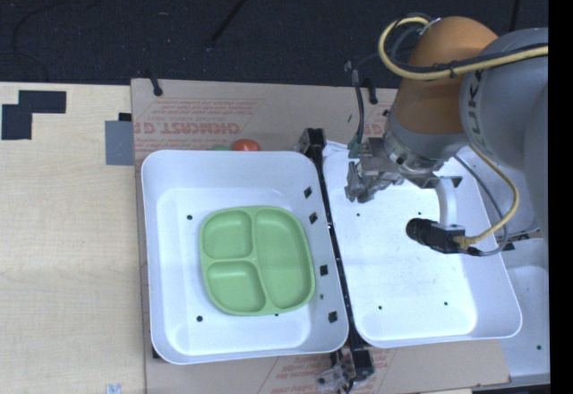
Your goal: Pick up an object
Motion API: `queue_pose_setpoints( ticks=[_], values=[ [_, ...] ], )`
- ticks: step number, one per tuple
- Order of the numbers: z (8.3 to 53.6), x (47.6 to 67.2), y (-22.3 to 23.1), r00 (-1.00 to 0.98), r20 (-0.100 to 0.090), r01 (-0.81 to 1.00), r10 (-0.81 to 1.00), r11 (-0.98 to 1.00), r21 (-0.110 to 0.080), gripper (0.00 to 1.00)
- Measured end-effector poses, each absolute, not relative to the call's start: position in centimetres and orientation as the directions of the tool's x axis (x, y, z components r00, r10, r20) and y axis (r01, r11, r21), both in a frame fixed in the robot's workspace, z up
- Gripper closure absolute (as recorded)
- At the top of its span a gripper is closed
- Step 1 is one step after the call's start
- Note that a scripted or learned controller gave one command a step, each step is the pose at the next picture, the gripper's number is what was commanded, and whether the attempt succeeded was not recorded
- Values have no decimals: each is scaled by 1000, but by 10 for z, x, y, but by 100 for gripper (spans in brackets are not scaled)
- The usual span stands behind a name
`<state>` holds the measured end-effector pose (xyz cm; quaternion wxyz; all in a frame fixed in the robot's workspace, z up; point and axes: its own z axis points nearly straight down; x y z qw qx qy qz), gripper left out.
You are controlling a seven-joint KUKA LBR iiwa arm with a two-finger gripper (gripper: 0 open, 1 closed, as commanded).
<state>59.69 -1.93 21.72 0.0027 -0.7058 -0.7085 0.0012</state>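
Item one, the pickable things. You have one green divided plate lying flat on the floor of the left bin, a little toward 4 o'clock of that bin's middle. It has three compartments: two smaller ones on its 9 o'clock side and one long one on its 3 o'clock side. You also have one small orange-red object outside the bins, just beyond the left bin's rim at 12 o'clock, resting on the cardboard; what it is you cannot tell.

Item two, the gripper. You see it hanging over the right bin, toward that bin's 10 o'clock corner, near the divider between the two bins. It is small and dark against the white floor, so you cannot tell how it is set, nor whether it touches the bin. It is well apart from the green plate.

Item three, the arm: one, grey, with an orange band above the wrist, reaching in from 3 o'clock. A yellow cable loops over the band, and one black cylindrical fitting sticks out below the wrist over the right bin.

Item four, containers: two white bins, side by side, touching along a black clip strip.

Item five, underlay: one sheet of cardboard with red print beneath both bins, on a pale wooden bench.
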Motion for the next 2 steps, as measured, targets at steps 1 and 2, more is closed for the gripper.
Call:
queue_pose_setpoints(
  ticks=[1, 2],
  values=[
    [214, 589, 29, -4, 2, 1000, 1000, 4, -5, 100],
    [212, 578, 72, -4, 2, 1000, 1000, 4, -6, 100]
  ],
)
